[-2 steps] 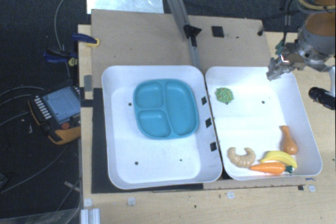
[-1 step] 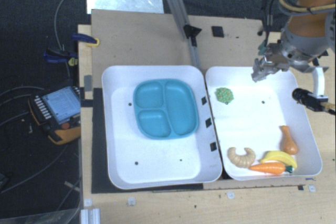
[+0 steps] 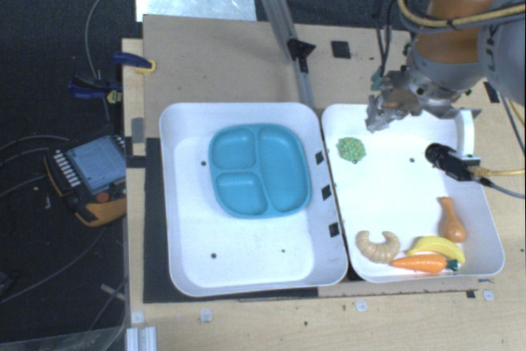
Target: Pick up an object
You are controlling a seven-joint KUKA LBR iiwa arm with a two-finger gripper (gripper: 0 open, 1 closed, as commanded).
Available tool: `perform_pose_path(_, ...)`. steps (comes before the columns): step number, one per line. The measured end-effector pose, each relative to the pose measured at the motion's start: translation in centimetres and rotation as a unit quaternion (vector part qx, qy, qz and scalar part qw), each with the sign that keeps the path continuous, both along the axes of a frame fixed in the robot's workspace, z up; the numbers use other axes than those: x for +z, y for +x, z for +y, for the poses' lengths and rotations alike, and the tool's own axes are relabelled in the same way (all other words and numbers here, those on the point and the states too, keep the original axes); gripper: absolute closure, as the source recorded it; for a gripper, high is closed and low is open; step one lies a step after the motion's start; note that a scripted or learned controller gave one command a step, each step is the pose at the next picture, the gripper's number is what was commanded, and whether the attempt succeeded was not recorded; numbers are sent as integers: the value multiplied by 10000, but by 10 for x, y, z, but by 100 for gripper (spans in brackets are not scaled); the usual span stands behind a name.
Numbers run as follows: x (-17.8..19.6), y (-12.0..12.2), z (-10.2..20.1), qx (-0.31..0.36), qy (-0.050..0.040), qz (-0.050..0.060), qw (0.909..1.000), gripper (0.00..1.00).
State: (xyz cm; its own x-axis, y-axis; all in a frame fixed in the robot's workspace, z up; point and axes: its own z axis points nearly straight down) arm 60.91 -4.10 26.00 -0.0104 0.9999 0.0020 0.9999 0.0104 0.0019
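Overhead cam, my only feed: the arm [image 3: 460, 20] comes in from the top right, orange band up near the frame corner, grey wrist angled down and to the left. The gripper [image 3: 380, 117] sits over the far left corner of the right bin [image 3: 394, 197], approx at the bin's back rim. Can't tell from this angle whether it's spread or closed up; the tip is a small grey blur. I see nothing between its tips, so I'm not calling it a hold.

Closest item to it is the green lump [image 3: 351, 149], a small round bumpy veg piece. It lies on the bin floor just below and left of the gripper, near the bin's left wall and apart from the tool.

The rest of the stuff is bunched at the near right corner of that bin, well apart from the gripper. The croissant [image 3: 378, 246] is curled, w/ the carrot [image 3: 421, 263] just right of it along the front rim. The banana [image 3: 441, 247] is touching the carrot from behind. The gourd [image 3: 450, 219], orange-brown, lies by the right wall w/ its neck pointing away from the front rim.

The left bin [image 3: 246, 255] holds a blue plate [image 3: 259, 170] w/ three compartments, sitting flat toward the back. Both bins sit on the brown bench [image 3: 214, 62].
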Motion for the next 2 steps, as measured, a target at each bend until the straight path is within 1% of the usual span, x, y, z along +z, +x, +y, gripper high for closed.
perform_pose_path(1, -7, -11, 59, 3, 1, 11, 10000, 100)
perform_pose_path(2, -23, -9, 117, 0, 0, 11, 10000, 100)
